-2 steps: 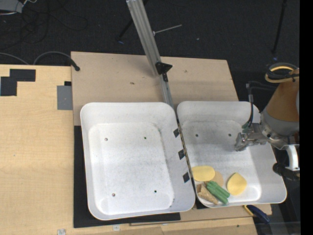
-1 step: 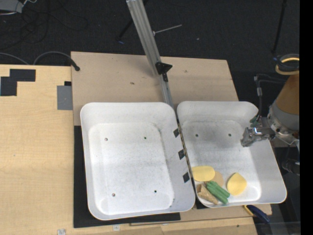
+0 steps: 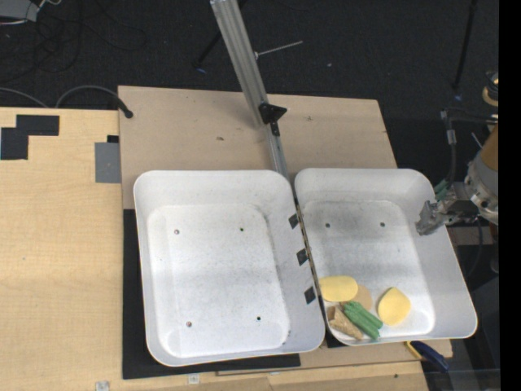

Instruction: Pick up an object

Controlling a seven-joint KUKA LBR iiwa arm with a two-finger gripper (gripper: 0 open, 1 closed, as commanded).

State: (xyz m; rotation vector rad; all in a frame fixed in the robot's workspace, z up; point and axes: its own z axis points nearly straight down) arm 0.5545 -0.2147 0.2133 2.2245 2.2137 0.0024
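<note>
Pincer [image 3: 429,218]: at right white bin's [image 3: 423,186] three-o'clock rim; finger state cannot be told.
Advice: travel toward seven o'clock, centre over round yellow piece [image 3: 394,306].

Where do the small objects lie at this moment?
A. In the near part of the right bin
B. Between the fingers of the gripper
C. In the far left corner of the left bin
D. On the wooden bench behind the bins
A: the yellow pieces and the green piece lie together at the near edge of the right bin.
</note>
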